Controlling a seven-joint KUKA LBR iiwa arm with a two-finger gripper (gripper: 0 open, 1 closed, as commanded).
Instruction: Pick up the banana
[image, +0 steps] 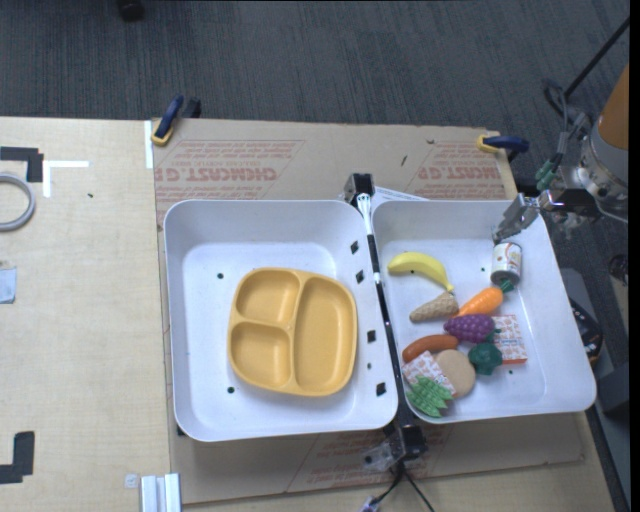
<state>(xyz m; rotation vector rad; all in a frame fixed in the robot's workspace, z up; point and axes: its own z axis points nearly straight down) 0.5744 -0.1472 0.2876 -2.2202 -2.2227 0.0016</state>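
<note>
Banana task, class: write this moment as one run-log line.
target: banana, lying in right bin | gripper: over that bin's far right corner, apart from banana | left bin: yellow divided plate | grasp: not yet

The banana lies in the right bin, the end effector hovering near the bin's far right corner.

Both bins white. Left bin: divided plate mustard yellow. Right bin: banana yellow; cone tan; carrot orange, green top; grapes purple; sausage red-orange; broccoli dark green; can silver, dark label. Bench board brown cardboard, red lettering. Far clamps blue and yellow.
</note>
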